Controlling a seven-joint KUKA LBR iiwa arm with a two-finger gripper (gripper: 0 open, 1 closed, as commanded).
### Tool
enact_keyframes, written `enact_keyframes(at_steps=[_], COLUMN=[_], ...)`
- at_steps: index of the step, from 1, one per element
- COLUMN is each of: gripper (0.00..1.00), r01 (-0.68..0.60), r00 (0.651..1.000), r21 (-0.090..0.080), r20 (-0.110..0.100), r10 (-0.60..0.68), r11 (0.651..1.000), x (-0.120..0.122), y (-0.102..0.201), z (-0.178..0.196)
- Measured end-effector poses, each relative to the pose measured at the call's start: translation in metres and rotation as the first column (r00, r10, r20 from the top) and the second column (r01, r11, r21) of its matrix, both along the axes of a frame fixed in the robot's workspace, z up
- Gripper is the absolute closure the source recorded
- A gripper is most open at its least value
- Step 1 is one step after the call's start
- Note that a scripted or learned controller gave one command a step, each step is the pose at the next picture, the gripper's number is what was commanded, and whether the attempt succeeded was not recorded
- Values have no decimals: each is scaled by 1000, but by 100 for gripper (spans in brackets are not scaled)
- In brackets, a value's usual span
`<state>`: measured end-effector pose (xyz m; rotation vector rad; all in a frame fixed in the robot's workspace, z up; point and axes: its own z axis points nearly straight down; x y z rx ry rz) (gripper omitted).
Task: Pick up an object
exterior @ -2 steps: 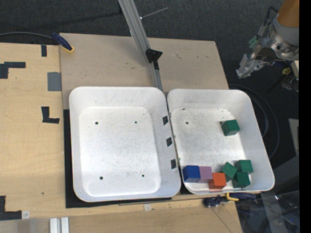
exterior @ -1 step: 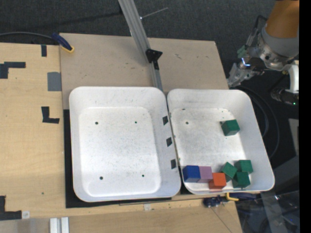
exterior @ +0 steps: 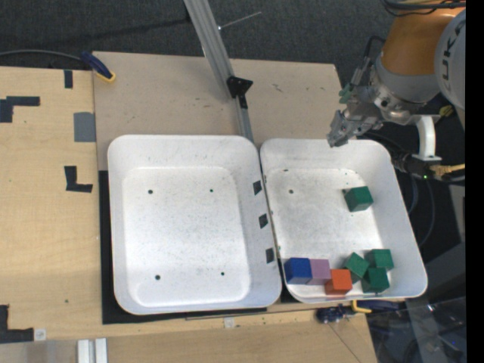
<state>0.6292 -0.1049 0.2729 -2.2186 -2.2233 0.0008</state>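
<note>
The right bin (exterior: 393,180) holds several small blocks. A green block (exterior: 358,198) lies alone toward its far right. Along the near edge sit a blue block (exterior: 298,269), a lilac block (exterior: 320,270), an orange block (exterior: 340,280) and three green blocks (exterior: 372,268) bunched in the near right corner. My gripper (exterior: 342,131) hangs over the far rim of the right bin, above and a little left of the lone green block, with nothing seen in it.
The left bin (exterior: 121,165) lies beside the right one, with black clips (exterior: 262,219) along the shared wall. A slanted metal pole (exterior: 215,44) rises behind the bins. Cables (exterior: 435,169) run past the right bin's right edge.
</note>
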Motion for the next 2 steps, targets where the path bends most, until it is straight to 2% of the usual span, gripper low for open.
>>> enact_keyframes(at_steps=[1, 2], gripper=[100, 100], r01=[-4, -2], r00=[1000, 1000], r21=[1, 1], r20=[-3, -4], r10=[4, 2], r11=[1000, 1000], x=[-17, -44], y=[56, 97], z=[-13, -31])
